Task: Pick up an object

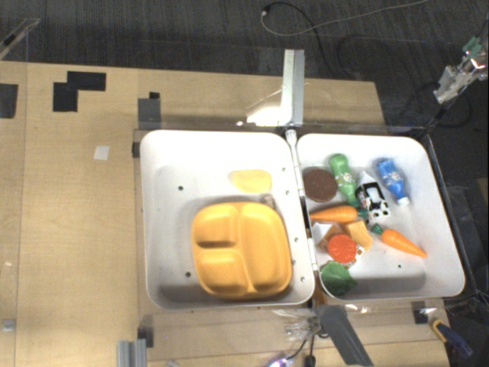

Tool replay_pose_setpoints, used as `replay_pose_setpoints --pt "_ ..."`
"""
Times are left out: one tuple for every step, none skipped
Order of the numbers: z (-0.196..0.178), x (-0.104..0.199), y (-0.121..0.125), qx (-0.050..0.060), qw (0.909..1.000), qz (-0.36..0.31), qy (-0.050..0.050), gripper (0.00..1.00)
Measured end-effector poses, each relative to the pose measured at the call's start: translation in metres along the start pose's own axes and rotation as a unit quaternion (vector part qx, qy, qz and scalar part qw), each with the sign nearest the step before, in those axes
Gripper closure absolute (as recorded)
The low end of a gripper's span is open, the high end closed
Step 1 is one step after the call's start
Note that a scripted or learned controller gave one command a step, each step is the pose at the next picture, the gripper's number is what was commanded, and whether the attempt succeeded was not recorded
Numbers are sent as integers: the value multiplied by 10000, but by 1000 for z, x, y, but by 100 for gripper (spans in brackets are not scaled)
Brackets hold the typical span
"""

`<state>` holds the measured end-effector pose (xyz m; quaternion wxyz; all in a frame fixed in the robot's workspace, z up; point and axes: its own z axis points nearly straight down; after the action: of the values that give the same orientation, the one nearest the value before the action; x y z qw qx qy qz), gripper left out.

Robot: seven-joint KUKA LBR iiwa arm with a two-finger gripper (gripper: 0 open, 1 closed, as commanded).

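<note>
Toys crowded in the right bin, none lifted yet.
Packed against the divider: brown disc, green bottle, carrot, tomato, green lump; black-and-white toy just beside the blue bottle; second carrot lying a little apart. Likely trouble: closing on two touching pieces at once, slipping off a rounded one, or striking the bin wall near the divider. Safest pick probably the second carrot. Beyond, left bin holding a yellow tray and a pale slice. Outward again, tan bench, then dark floor with a loose cable.
</note>
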<state>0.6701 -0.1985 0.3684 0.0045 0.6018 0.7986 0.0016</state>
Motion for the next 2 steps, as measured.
replay_pose_setpoints --pt "-61 -6 -1 -9 9919 -1273 -5 100" --pt "-70 -6 -1 -9 9552 -2958 -4 100"
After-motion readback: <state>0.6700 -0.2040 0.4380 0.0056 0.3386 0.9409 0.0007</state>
